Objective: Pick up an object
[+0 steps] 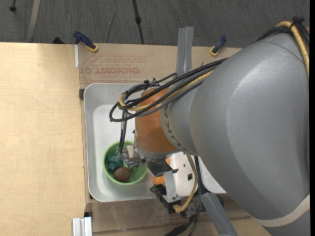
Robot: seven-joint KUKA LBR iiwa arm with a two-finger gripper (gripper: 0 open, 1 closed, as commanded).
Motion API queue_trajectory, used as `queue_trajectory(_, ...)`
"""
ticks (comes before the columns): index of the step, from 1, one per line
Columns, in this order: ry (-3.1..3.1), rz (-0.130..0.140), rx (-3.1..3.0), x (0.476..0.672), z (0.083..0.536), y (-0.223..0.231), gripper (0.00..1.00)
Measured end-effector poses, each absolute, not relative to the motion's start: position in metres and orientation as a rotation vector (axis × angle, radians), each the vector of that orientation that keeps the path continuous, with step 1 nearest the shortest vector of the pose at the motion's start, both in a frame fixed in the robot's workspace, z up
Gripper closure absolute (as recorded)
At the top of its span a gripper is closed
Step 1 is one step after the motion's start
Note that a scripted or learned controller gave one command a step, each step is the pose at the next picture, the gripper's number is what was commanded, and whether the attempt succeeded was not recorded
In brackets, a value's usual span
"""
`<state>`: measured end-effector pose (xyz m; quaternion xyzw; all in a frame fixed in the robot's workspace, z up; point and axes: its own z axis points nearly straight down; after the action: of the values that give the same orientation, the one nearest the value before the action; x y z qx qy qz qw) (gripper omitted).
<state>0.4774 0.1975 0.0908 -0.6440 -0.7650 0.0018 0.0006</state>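
A green bowl [112, 175] sits in the near part of the left white bin [94, 132]. Inside the bowl lie a brown round object [122, 173] and a teal object [115, 159]. The grey arm with its orange band [150, 129] reaches down over the bin from the right and hides much of it. The gripper [129, 159] hangs at the bowl's right rim, just above the brown object and beside the teal one. Its tips are hidden by the wrist and cables.
Black and yellow cables [129, 102] loop over the bin's far half. A cardboard sheet [115, 68] lies behind the bin, held by blue-orange clamps [84, 41]. Light wooden bench top [39, 132] stretches to the left. The arm's large grey body covers the right bin.
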Motion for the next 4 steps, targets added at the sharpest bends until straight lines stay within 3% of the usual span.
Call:
queue_trajectory(1, -2.142, 0.006, -2.300, 0.526, 0.233, 0.201, 1.00)
queue_trajectory(2, -2.354, 0.006, -2.079, 0.477, 0.091, 0.220, 1.00)
queue_trajectory(3, -1.722, 0.007, -2.629, 0.582, 0.167, 0.180, 1.00)
queue_trajectory(4, -1.327, 0.006, -2.850, 0.511, 0.275, 0.229, 1.00)
